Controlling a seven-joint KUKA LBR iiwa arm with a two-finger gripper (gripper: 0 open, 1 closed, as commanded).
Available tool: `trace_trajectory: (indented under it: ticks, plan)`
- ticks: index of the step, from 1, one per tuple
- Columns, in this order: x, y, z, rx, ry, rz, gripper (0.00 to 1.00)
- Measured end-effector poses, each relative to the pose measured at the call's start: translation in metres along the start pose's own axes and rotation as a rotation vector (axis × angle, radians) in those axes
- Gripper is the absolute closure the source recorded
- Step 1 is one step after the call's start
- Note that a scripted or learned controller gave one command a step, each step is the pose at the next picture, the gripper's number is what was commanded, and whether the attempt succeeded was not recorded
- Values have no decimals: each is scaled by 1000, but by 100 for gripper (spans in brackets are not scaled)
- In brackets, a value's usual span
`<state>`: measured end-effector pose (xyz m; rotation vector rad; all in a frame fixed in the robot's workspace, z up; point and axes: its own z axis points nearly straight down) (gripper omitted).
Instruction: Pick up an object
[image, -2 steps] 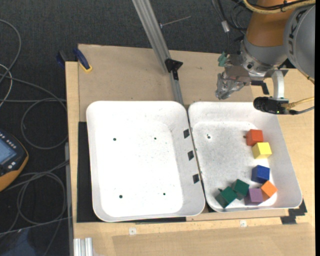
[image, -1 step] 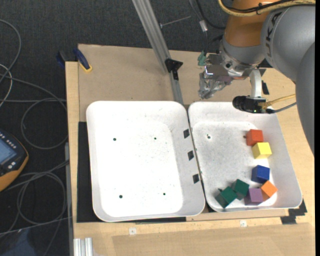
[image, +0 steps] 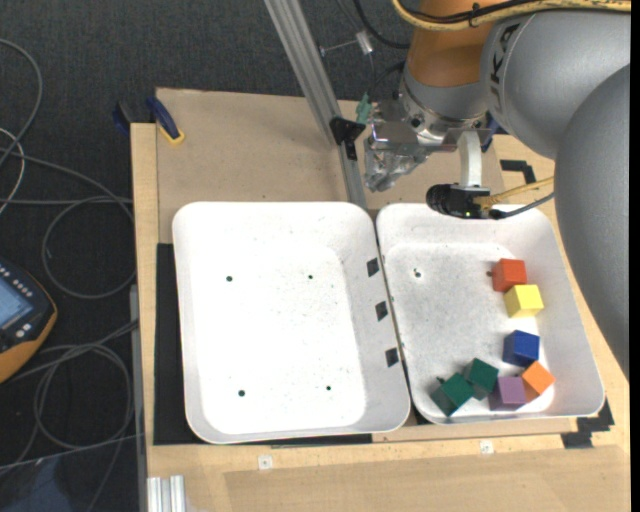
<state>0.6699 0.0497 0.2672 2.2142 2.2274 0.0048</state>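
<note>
Arm (image: 560, 80) hangs high over the back edge of the bench, gripper (image: 388, 172) above the gap between the two bins; cannot tell its state. Blocks sit in the right bin (image: 440, 290) only, crowded along its right wall and front corner. Judgement: go for the red block (image: 510, 273), least hemmed in, descending straight with room either side. Count: two bins; seven blocks: two green, one each red, yellow, blue, orange, purple.

arm (image: 560, 60): cut off by top and right edges | gripper (image: 385, 170): blurred (finger state unreadable) | purple block (image: 510, 390): partly hidden behind orange block (image: 538, 377)
</note>
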Motion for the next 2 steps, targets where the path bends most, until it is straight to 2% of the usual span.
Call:
trace_trajectory:
  ticks: [1, 2]
  plan:
    - [44, 6, 6, 1, 0, 1, 100]
    - [41, 6, 5, 1, -2, 4, 0]
